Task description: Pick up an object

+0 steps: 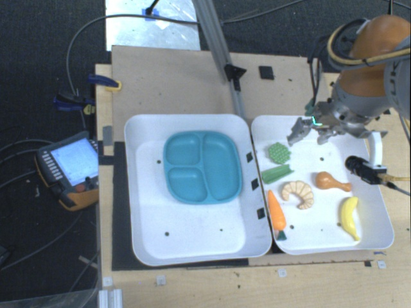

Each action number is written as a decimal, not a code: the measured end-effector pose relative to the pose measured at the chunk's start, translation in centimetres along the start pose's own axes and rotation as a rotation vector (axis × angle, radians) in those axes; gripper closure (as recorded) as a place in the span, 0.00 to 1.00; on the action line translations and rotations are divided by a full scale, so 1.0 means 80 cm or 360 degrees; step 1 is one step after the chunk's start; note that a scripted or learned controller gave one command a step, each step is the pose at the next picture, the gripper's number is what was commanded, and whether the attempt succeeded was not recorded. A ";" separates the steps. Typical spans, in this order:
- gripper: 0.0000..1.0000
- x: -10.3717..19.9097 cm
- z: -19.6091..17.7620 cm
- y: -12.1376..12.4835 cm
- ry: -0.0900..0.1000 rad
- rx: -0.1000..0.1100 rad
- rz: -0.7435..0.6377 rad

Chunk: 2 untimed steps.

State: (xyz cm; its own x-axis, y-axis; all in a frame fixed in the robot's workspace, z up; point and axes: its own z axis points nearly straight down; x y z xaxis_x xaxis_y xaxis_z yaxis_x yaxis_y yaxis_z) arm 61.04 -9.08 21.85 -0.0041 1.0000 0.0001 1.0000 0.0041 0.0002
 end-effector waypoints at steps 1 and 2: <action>0.00 0.000 -0.001 0.001 0.0000 -0.0003 0.0000; 0.00 -0.008 0.053 -0.002 -0.0001 0.0002 0.0005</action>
State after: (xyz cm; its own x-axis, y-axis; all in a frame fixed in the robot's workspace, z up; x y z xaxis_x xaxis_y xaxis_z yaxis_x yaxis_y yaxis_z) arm 60.84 -9.70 17.61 -0.0010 1.0000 -0.0005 1.0000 0.0010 -0.0009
